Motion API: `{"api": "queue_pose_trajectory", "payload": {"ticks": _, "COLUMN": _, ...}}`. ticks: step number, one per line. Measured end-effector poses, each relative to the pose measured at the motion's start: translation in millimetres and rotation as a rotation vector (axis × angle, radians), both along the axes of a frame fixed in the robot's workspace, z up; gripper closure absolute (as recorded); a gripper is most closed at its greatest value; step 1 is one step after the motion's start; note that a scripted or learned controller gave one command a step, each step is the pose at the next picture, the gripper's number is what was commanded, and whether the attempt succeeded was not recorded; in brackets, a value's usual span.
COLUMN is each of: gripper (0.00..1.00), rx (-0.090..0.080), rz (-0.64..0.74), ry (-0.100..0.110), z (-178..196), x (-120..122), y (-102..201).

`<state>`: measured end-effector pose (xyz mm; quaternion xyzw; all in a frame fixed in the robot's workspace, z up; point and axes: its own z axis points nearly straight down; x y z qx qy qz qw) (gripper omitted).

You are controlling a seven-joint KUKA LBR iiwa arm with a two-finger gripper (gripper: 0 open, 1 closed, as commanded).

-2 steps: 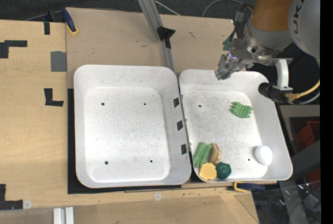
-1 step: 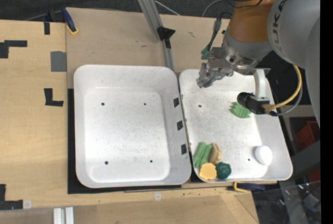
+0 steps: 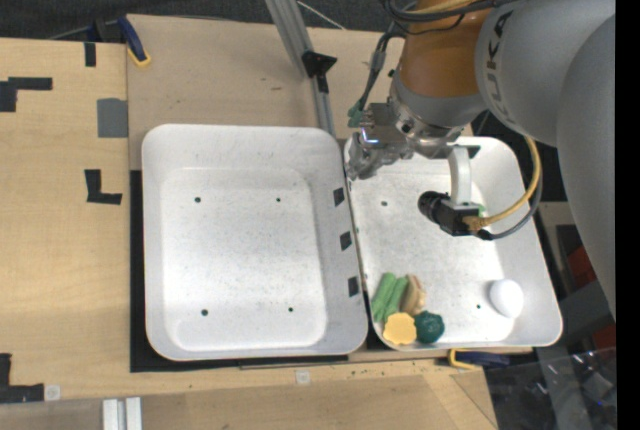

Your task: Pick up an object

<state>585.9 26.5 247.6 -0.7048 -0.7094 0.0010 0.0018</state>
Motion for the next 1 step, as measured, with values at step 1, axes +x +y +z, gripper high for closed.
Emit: {"api": "queue_pose_trajectory", "payload": {"ticks": 1, "gripper": 1.00, "rx": 0.000, "rz": 0.000, "ry": 0.001, "z": -18.7, "x": -4.3, "y": 55.4}}
